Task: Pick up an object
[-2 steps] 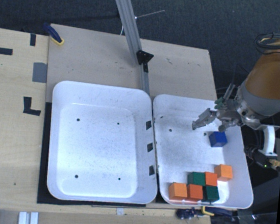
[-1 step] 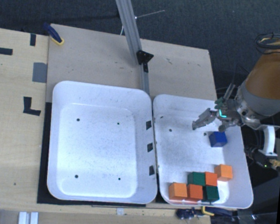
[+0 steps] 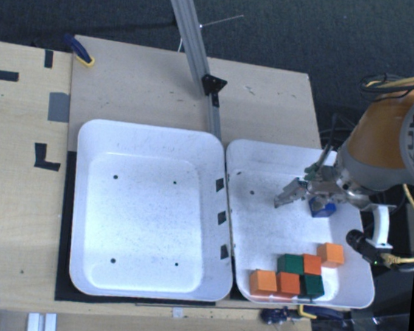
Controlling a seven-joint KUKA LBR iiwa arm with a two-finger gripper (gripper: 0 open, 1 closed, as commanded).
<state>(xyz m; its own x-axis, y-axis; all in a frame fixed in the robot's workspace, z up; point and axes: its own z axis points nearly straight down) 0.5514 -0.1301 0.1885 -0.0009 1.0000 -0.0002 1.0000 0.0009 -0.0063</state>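
Hovering over the right bin (image 3: 266,168), the hand (image 3: 293,195) partly hides a blue block (image 3: 322,207); its grip is unclear.

1 fixed overhead camera, slanted down on 2 bins (image 3: 221,200).

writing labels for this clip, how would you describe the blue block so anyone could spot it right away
Look in the right bin, the one the arm reaches into. The blue block lies near its right side, just by the gripper, well above the cluster of orange and green blocks at the bin's near edge. It is the one blue thing in the bin and sits alone.
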